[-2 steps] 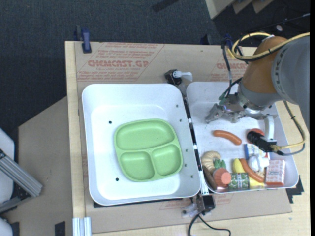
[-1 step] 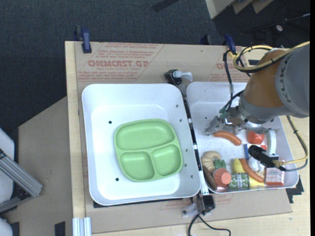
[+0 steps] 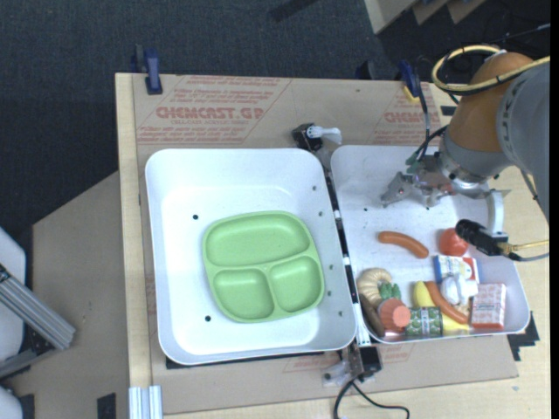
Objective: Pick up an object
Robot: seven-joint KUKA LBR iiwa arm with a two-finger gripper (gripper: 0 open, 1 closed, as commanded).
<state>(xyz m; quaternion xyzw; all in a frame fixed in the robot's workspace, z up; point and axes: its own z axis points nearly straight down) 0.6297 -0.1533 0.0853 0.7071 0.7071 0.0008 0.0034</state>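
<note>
Two white bins sit side by side on the table (image 3: 218, 112). Inside the left bin (image 3: 175, 190) lies a green divided tray (image 3: 262, 264), flat and upright. The right bin (image 3: 367, 182) carries its clutter along the near side: a bagel-like ring (image 3: 376, 284), an orange round piece (image 3: 395, 315), a yellow piece (image 3: 425, 295), and a pink packet (image 3: 489, 304) at the near right corner. An orange sausage (image 3: 403, 243) lies alone, farther in. Beyond it, at the bin's far right, the jaws (image 3: 410, 190) hang over bare floor, spread apart, with nothing between them, well apart from the sausage.
</note>
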